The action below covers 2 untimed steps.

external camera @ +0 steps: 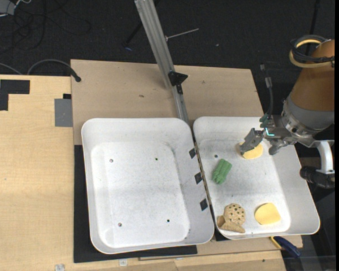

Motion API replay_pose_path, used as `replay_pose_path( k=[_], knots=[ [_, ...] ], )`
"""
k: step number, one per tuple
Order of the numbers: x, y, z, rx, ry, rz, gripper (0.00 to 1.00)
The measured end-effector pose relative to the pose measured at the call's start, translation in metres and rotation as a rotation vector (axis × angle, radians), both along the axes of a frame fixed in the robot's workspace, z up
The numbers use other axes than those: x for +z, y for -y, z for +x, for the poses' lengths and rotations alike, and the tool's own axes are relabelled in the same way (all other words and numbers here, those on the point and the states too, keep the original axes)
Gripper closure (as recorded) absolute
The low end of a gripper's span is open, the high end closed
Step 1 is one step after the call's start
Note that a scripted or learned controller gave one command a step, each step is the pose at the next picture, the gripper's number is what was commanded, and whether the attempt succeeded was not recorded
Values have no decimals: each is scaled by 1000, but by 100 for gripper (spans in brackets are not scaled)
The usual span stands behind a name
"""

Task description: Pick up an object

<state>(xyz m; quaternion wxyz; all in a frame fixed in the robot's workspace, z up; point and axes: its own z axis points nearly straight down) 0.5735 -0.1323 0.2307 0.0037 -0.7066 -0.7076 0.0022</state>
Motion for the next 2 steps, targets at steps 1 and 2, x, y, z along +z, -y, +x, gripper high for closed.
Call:
replay_pose_path(
  k=[1, 2],
  knots=[
    [3, 1, 1, -2, 5, -1, 0],
    [-60, 4, -5, -2, -1, 0, 0]
  ],
)
